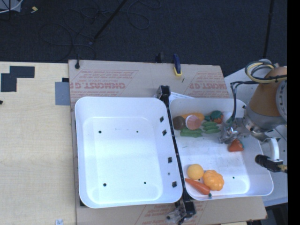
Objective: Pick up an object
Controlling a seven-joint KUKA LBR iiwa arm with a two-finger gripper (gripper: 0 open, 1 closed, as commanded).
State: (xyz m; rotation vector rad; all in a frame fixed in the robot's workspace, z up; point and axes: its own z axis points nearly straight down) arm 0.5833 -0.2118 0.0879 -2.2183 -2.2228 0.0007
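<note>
My gripper (229, 135) hangs low over the right bin (255, 184), near its right wall, with the grey arm and orange band (265, 97) behind it. A small red toy (236, 146) lies just below and right of the gripper, touching or nearly touching it. To the gripper's left lie green pieces (211, 126), a long green pod (191, 132), a teal piece (216, 115), an orange-pink piece (193, 121) and a brown one (178, 122). At the bin's front sit a yellow ball (195, 171), an orange pepper (213, 179) and a red carrot-like stick (198, 186).
The left bin (82, 139) sits beside the right one, with a black divider rail (169, 144) between them. Both rest on a cardboard sheet (117, 81). Cables (255, 69) loop near the arm at the right.
</note>
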